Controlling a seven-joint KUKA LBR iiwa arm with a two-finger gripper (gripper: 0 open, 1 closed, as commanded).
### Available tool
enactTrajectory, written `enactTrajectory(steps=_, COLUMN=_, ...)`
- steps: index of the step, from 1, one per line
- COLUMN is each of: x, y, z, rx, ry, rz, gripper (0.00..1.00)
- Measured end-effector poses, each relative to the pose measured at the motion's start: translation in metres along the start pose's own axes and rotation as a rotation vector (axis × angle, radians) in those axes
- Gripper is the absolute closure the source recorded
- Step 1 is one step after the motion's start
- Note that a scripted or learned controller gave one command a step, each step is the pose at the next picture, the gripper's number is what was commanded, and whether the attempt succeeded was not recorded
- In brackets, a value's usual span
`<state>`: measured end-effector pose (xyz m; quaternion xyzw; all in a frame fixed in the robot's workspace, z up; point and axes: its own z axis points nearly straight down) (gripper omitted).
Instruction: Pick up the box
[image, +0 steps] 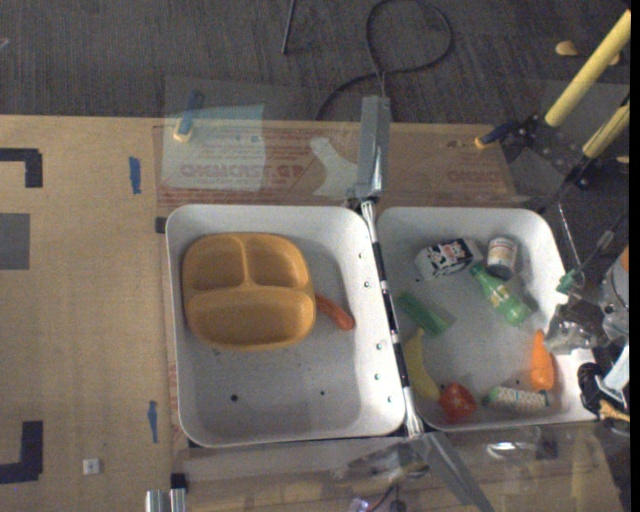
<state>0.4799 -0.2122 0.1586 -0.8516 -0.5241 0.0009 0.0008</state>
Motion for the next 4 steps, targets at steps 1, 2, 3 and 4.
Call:
enactTrajectory(steps=1, x=0.000, y=0.000, z=0.000, rx=0.000, ry=0.000, rz=0.000, gripper=0.00)
enactTrajectory(steps=2, x=0.100, y=-0.051, z=0.041, rx=0.004, ry=0.001, rz=0.308, gripper=0.00)
enactTrajectory(steps=3, x=0.046, y=-0.025, z=0.055, rx=0.000, ry=0.000, rz=0.356, gripper=0.00)
enactTrajectory(steps=4, x=0.000, y=-0.001, z=0.032, rx=-0.001, ry=0.001, rz=0.194, gripper=0.00)
